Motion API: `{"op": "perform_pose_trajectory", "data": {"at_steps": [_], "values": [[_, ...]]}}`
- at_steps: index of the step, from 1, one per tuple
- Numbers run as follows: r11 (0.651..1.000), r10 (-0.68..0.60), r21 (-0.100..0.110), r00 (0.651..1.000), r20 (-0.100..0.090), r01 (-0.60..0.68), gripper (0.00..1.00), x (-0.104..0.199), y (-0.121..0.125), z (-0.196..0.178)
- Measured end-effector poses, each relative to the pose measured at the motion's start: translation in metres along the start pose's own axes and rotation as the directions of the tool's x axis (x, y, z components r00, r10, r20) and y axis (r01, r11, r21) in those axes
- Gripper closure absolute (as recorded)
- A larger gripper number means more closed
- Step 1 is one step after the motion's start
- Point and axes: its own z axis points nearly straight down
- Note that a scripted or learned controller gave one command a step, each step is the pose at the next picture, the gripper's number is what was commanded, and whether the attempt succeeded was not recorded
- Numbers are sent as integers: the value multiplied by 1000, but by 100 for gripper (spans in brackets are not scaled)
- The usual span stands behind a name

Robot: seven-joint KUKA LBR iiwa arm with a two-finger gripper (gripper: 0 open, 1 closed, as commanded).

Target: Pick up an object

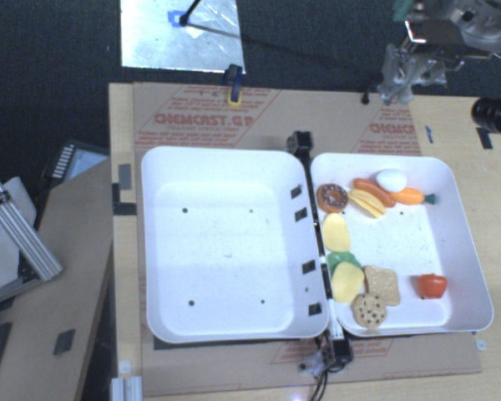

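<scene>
Your tool hangs high over the far edge of the worktop, beyond the right bin and well apart from everything in it. From this slant you cannot tell whether it is spread or closed; nothing shows in it.

The candidates all lie in the right bin. Along the far wall sit a donut, a sausage, an egg and a carrot, touching or overlapping. Down the divider side run a yellow slice, a green-and-yellow piece, a cracker and a cookie. A tomato sits alone near the right wall.

Watch the crowding. A descent onto the far cluster could nudge the egg aside or close on two things at once. The flat pieces by the divider look thin, so the tool may scrape the bin floor or strike the divider. The tomato seems the safest pick, though it may roll.
</scene>
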Motion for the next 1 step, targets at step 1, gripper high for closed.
{"op": "perform_pose_trajectory", "data": {"at_steps": [1], "values": [[1000, 6, 0, 1000, 4, -6, 100, -66, 53, 3]]}}
